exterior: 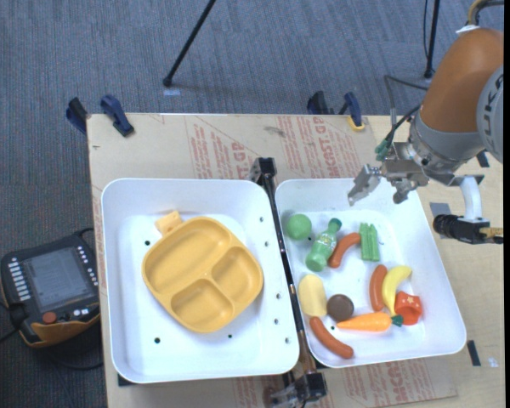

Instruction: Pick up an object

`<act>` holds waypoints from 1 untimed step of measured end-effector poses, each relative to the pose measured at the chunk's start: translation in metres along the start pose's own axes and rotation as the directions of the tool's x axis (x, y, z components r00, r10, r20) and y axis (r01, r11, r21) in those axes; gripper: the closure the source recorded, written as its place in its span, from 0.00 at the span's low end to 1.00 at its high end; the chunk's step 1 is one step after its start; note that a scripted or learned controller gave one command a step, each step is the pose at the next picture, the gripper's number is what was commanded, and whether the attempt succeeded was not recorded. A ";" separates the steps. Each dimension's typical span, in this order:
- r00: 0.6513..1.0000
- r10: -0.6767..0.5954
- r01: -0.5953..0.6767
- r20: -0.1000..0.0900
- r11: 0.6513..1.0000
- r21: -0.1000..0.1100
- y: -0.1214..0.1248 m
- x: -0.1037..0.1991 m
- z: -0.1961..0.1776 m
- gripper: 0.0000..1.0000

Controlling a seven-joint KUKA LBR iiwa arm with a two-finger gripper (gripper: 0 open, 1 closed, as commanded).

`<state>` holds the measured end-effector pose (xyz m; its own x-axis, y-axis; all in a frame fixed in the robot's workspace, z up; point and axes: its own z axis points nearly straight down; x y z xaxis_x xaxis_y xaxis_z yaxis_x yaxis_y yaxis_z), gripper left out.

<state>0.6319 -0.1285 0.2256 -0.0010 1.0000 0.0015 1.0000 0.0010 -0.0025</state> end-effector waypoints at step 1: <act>1.000 0.002 -0.002 0.000 1.000 0.003 -0.021 0.020 0.139 0.00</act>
<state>0.6101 -0.1086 0.0866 0.0014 1.0000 0.0020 1.0000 -0.0014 -0.0054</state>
